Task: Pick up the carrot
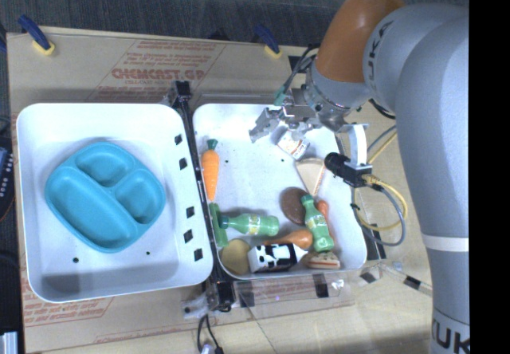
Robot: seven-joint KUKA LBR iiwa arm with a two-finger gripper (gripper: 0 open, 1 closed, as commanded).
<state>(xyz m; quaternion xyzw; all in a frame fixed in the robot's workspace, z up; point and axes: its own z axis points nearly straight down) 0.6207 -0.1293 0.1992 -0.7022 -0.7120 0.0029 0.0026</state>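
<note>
The carrot, orange with a green top, lies along the left wall of the right bin, pointing toward the front. My gripper hovers over the back of that bin, up and to the right of the carrot and apart from it. Its silver fingers stand open with nothing between them.
Toy food crowds the front of the right bin: two green bottles, a brown round piece, a tan wedge, and a black-and-white carton. A blue divided plate lies in the left bin.
</note>
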